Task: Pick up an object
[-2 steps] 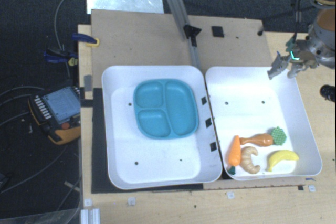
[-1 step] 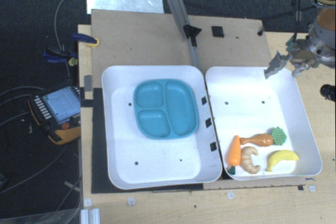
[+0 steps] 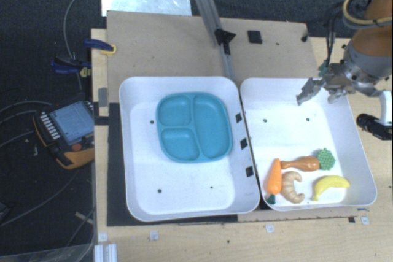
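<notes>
While the fingers point(image 3: 320, 90) hang parted and bare, the curved yellow banana point(image 3: 330, 185) lies apart.

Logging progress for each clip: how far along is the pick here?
Nothing looks done yet. The carrot, croissant, banana and the piece with a green top all lie in the right bin, at its near end. The gripper is over that bin's far edge, apart from them, with nothing between its fingers. Left: move to an item, grasp it and lift.

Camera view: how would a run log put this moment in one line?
two-finger gripper: over right white bin, holding nothing | yellow toy banana: untouched | pick: pending
</notes>
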`<action>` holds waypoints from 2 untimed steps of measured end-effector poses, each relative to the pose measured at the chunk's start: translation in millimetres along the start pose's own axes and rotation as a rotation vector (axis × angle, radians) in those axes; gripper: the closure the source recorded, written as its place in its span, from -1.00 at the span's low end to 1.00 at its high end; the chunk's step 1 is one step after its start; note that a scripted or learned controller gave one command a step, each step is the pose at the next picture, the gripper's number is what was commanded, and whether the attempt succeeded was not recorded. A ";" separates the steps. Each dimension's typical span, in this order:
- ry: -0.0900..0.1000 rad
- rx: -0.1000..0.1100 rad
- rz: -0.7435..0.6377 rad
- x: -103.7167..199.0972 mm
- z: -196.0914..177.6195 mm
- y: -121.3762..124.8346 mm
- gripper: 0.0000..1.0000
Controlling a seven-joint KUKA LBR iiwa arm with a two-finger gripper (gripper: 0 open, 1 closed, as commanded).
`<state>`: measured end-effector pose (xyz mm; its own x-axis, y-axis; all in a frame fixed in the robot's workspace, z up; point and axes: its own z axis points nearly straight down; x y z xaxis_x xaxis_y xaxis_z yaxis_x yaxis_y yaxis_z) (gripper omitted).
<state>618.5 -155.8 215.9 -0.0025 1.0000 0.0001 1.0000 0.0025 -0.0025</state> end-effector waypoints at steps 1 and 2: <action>-0.001 -0.001 0.002 -4.1 44.3 -5.3 -1.00; 0.000 0.000 0.002 -9.5 105.2 -3.2 -1.00</action>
<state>615.1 -165.3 110.7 -0.0002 1.0000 -0.0002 1.0000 0.0002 -0.0026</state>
